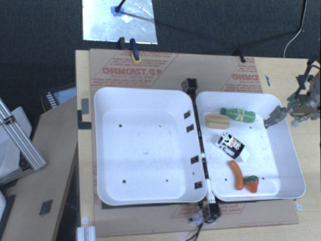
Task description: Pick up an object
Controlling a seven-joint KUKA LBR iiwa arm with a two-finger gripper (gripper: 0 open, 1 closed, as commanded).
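Rightward, bin [286, 149] holds bottle [238, 115], carrot [236, 174].

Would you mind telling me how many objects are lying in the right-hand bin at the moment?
4: a green bottle near the far wall, a tan bread roll beside it, a black-and-white carton mid-bin, and a carrot near the front.

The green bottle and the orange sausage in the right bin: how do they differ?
The green bottle lies crosswise near the bin's far side; the orange sausage lies lengthwise near the front. The bottle is thicker with a yellowish label; the sausage is slim and plain. Both lie flat in the right bin, apart from the gripper.
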